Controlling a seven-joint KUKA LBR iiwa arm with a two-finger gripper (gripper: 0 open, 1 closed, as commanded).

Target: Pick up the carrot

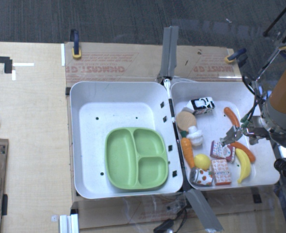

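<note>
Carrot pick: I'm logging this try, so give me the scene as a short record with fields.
carrot: right bin, by its left wall, lying lengthwise
neighbours: lemon just right of it; mushroom toy above its top end
hand: over right bin, above the red-and-white carton, apart from the carrot
left bin: holds a green divided plate

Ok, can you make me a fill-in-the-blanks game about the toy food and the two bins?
1. The green divided plate lies in the ____ bin.
2. The carrot lies by the right bin's ____ wall.
3. The banana is coloured ____.
4. The tool hovers over the ____ bin.

Missing words: left; left; yellow; right
</note>
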